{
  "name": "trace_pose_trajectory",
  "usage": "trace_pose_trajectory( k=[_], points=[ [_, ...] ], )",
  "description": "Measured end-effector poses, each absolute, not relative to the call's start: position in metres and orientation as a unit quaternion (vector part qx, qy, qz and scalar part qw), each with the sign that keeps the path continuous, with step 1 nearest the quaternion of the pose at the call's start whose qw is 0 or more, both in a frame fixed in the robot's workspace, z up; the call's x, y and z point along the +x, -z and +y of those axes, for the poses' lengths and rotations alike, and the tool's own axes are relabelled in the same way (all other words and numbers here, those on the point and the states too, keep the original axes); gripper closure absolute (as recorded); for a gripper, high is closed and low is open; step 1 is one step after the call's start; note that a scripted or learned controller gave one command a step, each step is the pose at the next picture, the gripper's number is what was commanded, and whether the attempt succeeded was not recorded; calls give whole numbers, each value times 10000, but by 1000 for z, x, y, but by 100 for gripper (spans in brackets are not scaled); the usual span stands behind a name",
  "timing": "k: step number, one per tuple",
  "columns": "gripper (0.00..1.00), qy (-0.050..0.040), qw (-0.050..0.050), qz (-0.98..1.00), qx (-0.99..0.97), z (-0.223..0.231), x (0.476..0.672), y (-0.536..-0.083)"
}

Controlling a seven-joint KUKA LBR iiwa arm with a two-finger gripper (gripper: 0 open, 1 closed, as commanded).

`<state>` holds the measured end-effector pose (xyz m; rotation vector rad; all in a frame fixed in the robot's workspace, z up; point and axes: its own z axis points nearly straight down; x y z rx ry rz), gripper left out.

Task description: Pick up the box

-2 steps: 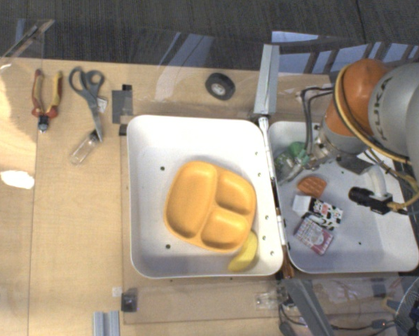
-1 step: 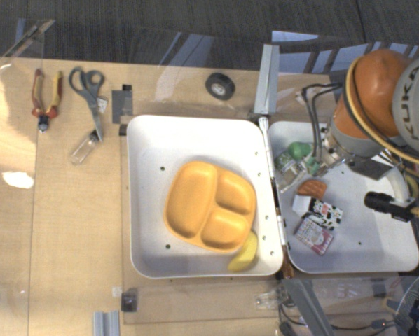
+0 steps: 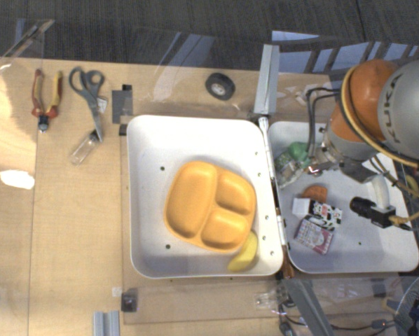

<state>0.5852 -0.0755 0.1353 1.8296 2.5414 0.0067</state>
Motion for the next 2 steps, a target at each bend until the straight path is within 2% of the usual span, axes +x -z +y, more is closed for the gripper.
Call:
trace_pose_trajectory(
  k=[1, 2],
  points=[
    [0, 16, -35, 7895, 6137, -99, 635, -87],
    [100, -15, 46, 7917, 6109, -98, 639, -100]
  ],
)
